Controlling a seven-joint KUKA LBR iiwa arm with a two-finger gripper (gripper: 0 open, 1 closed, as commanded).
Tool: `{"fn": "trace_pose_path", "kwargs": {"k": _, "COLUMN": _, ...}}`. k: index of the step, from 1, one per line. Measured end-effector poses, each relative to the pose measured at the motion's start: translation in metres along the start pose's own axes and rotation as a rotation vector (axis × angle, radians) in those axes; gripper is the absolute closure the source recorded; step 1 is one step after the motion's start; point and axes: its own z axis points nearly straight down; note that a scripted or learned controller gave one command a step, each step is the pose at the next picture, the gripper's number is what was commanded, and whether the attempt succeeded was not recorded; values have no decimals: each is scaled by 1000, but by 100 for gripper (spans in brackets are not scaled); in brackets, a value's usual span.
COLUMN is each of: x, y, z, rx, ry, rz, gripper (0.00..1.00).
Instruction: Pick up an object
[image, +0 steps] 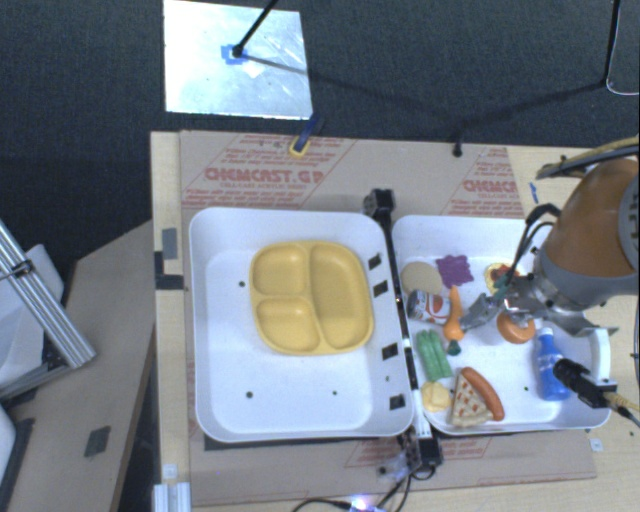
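I see a glossy yellow plastic plate with three compartments (310, 297) in the smooth left white bin (215, 300). In the right white bin (470, 228) lie small toy foods: a slim orange carrot (455, 312), ribbed green pods (434, 354), a flat pizza wedge (467, 398), a blue bottle (547, 362). My metal gripper (484, 310) hangs beside the carrot; I cannot tell whether its fingers are spread or pinching anything.
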Motion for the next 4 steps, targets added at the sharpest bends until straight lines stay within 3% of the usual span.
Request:
{"fn": "trace_pose_path", "kwargs": {"k": 1, "x": 1, "y": 0, "z": 52, "rx": -1, "ry": 0, "rz": 0, "gripper": 0}}
{"fn": "trace_pose_path", "kwargs": {"k": 2, "x": -1, "y": 2, "z": 38, "rx": -9, "ry": -4, "rz": 1, "gripper": 100}}
{"fn": "trace_pose_path", "kwargs": {"k": 4, "x": -9, "y": -1, "z": -74, "rx": -10, "ry": -3, "rz": -2, "gripper": 100}}
